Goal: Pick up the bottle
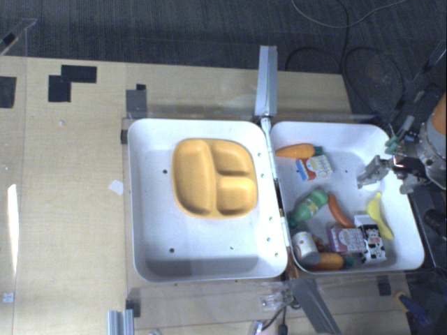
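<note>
The green bottle (pixel 309 206) lies on its side near the middle of the right bin (pixel 349 132), its lighter green cap end pointing up and away from the divider rail (pixel 266 82) between the two bins; any label on it is too small to read. Just above the bottle sits a small carton (pixel 315 167) with blue, red and white printing — the writing cannot be made out — and above that lies an orange carrot (pixel 295 150). To the right of the bottle, almost touching it, is an orange-red sausage-shaped toy (pixel 340 211). Below the bottle stands a small can (pixel 304 243) with a pale lid, and beside that an orange piece (pixel 328 260) against the bin's lower wall. Lower right of the bottle are a purple packet (pixel 346 240) and a white box (pixel 371 239) with dark and red markings, neither legible. A yellow banana (pixel 378 216) lies further right of the bottle, near the bin's right wall. The gripper (pixel 374 169) hangs well apart from the bottle, up and to its right, over bare bin floor above the banana; whether its jaws are spread or pressed together cannot be told at this angle, and nothing shows between them. The carton and the sausage toy crowd the bottle closely. Left of the bottle, across the rail, the left bin (pixel 150 208) holds a yellow divided tray (pixel 213 177).
</note>
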Robot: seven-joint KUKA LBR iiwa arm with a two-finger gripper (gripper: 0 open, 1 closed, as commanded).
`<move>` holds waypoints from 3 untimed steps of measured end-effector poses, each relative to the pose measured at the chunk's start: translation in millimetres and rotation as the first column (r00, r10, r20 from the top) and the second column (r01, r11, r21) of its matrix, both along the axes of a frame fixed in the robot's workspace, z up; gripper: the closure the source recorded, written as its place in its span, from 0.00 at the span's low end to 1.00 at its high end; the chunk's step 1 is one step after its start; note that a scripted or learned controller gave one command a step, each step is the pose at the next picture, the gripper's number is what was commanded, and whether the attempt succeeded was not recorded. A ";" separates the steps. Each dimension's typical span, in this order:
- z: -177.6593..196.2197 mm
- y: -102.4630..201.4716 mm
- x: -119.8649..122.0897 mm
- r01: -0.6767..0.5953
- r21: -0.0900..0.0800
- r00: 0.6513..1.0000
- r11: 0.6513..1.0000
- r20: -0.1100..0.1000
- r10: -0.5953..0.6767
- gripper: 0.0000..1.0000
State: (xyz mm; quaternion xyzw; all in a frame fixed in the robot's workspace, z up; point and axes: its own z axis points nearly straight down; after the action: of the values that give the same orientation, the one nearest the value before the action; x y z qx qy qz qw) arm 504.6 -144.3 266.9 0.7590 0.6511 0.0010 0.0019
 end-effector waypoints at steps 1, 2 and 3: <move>-127.2 43.2 35.1 0.021 0.002 1.000 1.000 -0.006 -0.021 0.00; -179.1 60.7 50.2 0.274 0.004 0.962 0.962 0.003 -0.274 0.00; -169.5 61.8 53.2 0.267 0.006 0.964 0.964 0.008 -0.267 1.00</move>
State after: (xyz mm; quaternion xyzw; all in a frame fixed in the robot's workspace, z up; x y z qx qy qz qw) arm 557.8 -82.5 97.4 0.8398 0.5429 0.0056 0.0033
